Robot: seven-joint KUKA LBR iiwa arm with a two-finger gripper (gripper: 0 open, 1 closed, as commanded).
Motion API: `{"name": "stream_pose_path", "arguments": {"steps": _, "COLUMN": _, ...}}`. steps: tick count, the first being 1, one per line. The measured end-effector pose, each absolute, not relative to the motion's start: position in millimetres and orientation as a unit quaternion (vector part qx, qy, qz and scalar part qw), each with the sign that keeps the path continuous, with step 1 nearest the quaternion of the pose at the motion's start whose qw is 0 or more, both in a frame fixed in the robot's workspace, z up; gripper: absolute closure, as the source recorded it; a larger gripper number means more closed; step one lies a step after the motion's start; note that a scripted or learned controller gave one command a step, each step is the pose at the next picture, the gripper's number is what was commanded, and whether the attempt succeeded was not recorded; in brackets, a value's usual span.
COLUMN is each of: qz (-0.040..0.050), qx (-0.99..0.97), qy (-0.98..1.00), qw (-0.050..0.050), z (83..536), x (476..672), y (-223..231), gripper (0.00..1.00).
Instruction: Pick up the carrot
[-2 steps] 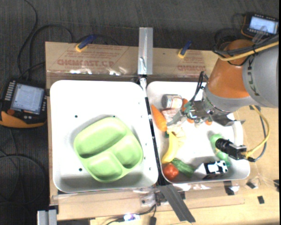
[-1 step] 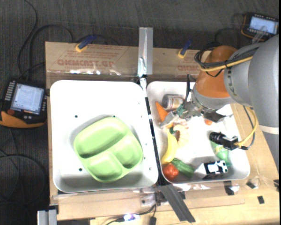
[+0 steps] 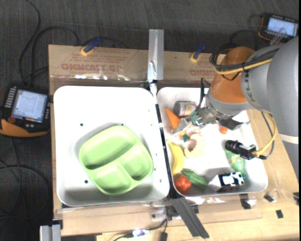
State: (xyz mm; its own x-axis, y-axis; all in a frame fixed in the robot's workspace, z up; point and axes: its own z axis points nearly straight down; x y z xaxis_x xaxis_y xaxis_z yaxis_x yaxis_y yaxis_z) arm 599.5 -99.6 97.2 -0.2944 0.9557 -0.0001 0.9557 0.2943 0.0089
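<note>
Trouble could come because the claw [image 3: 198,118], its grip too blurry to tell, sits among crowded toys beside the carrot [image 3: 172,118] and may grab the can [image 3: 184,107].

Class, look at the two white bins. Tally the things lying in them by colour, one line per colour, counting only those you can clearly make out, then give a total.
Green: 3 – plate, cucumber-like piece, small item
Orange: 1 – carrot
Yellow: 1 – banana
Red: 1 – tomato
Silver: 1 – can
Black and white: 1 – toy
Total: 8. The pale cluster under the gripper is unclear.
</note>
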Motion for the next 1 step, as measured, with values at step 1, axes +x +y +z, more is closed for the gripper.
{"name": "stream_pose_path", "arguments": {"steps": 1, "qz": -0.001, "qx": 0.6, "qy": 0.8, "qw": 0.001, "z": 205.2, "x": 668.6, "y": -48.6, "gripper": 1.0}}
